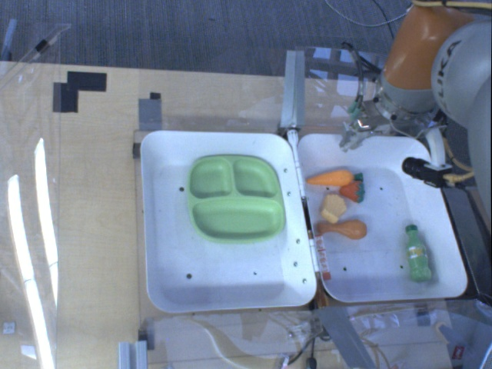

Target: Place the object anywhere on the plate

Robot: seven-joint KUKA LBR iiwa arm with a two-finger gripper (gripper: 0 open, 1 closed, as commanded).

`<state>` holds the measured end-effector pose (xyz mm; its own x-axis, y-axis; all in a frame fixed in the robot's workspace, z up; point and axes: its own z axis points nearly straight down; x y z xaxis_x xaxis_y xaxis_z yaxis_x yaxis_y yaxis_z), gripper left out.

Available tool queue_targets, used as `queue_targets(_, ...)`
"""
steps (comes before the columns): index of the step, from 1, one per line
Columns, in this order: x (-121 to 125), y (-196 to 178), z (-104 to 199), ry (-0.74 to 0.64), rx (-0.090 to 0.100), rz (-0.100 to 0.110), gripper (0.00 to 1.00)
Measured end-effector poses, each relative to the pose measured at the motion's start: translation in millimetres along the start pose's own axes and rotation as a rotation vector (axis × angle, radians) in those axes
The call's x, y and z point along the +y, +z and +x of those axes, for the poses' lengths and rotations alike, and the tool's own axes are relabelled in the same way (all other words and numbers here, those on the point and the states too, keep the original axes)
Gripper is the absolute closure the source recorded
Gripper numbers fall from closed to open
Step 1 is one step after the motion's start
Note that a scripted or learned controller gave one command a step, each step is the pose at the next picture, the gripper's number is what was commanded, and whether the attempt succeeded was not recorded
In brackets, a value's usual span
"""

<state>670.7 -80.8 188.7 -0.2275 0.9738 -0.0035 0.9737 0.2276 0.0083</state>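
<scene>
Two shallow white bins sit side by side on the wooden bench. The left bin (165, 229) holds a green plate (234, 197) with three compartments, two small ones on its far side and one wide one on its near side; nothing lies in any of them. The right bin (384, 279) holds the loose things: an orange carrot (332, 178) with a green top lying toward the far left of the bin, a small red piece (351, 192) touching its green end, a pale yellow block (333, 207) just nearer than that, and a brown drumstick-shaped piece (344, 228) nearer again. A green bottle (417, 254) lies well apart from these, near the bin's right wall. The gripper (355, 133) hangs over the far edge of the right bin, beyond the carrot, with nothing between its fingers; how far they are spread cannot be told from here
</scene>
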Motion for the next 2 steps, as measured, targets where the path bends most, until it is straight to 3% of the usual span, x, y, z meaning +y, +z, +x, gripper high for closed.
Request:
queue_targets(1,-66,-36,31,0.018,0.002,0.001,1.0)
queue_targets(2,-127,-12,73,-0.036,0.003,0.004,1.0)
